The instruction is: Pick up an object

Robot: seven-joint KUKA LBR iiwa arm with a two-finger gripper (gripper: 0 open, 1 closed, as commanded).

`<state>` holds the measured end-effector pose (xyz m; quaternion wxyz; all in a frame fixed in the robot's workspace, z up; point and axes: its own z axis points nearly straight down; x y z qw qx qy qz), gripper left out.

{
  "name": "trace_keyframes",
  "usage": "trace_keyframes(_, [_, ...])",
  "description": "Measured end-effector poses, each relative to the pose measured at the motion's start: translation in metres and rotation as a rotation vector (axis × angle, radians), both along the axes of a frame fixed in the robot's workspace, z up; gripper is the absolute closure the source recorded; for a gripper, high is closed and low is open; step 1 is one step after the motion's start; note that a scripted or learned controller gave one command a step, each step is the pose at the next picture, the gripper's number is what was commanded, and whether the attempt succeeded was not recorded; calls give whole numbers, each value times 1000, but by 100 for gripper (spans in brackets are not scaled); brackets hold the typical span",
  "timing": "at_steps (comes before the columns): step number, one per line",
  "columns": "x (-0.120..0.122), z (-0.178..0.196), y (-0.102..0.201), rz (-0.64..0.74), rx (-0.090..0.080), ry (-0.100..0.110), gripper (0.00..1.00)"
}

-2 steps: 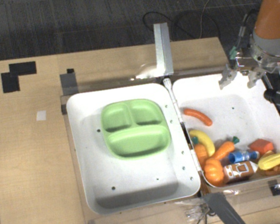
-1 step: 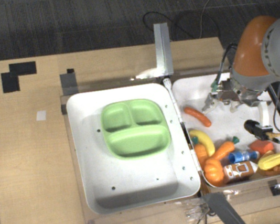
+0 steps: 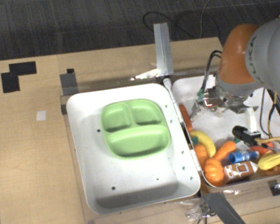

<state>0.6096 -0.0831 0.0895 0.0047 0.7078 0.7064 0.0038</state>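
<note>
My gripper (image 3: 214,104) hangs over the back half of the right bin (image 3: 189,85), below the arm's orange band. It is above bare white floor, behind the pile of objects. Along the bin's front lie a yellow banana (image 3: 204,141), an orange carrot (image 3: 224,149), a round orange fruit (image 3: 212,168), a brown-labelled bottle with a blue cap (image 3: 239,169) and a yellow toy (image 3: 272,161). A red strip (image 3: 185,117) lies against the left wall. Nothing shows under the gripper.
The left bin (image 3: 96,185) holds a green divided plate (image 3: 133,127) towards its back. A metal post (image 3: 162,46) stands behind the wall between the two bins. The grey arm covers the right bin's far right corner.
</note>
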Motion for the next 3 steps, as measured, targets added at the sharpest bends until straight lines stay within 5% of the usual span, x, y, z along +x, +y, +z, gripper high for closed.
trace_keyframes(1, [-3,0,-51,124,-3,-1,0])
trace_keyframes(2, [-84,1,-58,317,-5,-3,0])
trace_keyframes(3, [-81,13,-57,316,-3,-9,100])
